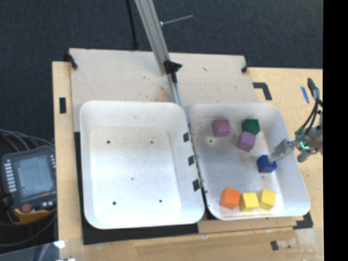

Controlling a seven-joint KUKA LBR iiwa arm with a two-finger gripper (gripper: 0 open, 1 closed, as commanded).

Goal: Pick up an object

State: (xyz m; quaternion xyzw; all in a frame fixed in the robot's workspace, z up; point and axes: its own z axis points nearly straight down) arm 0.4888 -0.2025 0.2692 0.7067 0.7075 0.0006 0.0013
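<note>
Right bin (291,145): two purple cubes, green, blue (266,163), orange, two yellow.
My hand (283,149): beside blue cube; grip state indeterminate.

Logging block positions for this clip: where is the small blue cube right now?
The small blue cube sits in the right-hand white bin, near its right wall, below the green cube and above the yellow cubes, beside the gripper.
</note>
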